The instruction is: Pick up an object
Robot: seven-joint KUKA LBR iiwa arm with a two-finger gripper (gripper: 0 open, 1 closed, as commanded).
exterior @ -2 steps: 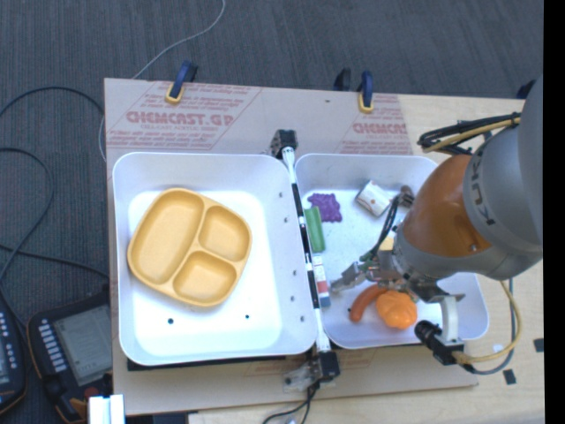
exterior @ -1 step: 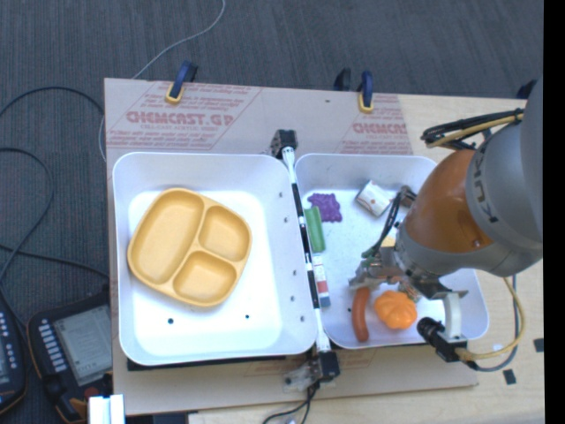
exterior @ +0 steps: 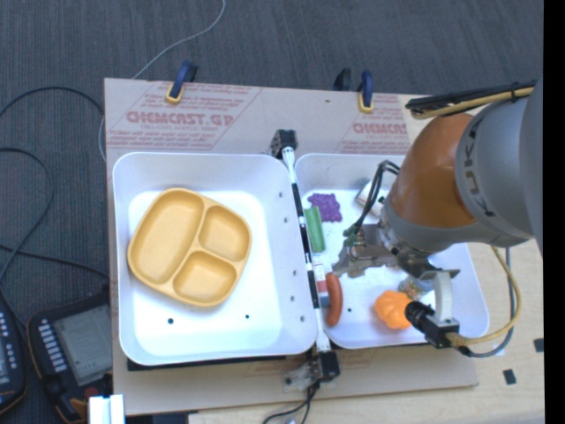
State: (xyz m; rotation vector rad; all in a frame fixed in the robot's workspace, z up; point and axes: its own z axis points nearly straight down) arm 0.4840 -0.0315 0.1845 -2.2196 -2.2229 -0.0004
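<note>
Two shallow white bins are seen side by side on a bench. The left bin (exterior: 124, 237) is occupied by a yellow divided plate (exterior: 190, 246) with three compartments, set toward that bin's left half and turned at a slant.

The right bin (exterior: 349, 334) is entered by the grey arm (exterior: 494, 166) from the right, its orange band (exterior: 433, 175) being placed over the bin's upper middle. The gripper (exterior: 357, 259) is found low in the right bin, just right of the bin's left wall, but its tips are lost among the metal parts of the wrist, so how far the claw is open, or whether anything is gripped, cannot be told.

Four small things are seen lying in the right bin. A purple bunch of grapes (exterior: 327, 206) is placed near the upper left corner. A green stick-shaped object (exterior: 314, 228) is laid lengthwise just beside the left wall, below and left of the grapes. A red sausage-shaped object (exterior: 334, 299) is laid near the lower left corner, just below the gripper. An orange fruit-like object (exterior: 393, 309) is set toward the bin's lower middle, close under the wrist hardware and beside a black fitting (exterior: 428, 323) with cables.
</note>
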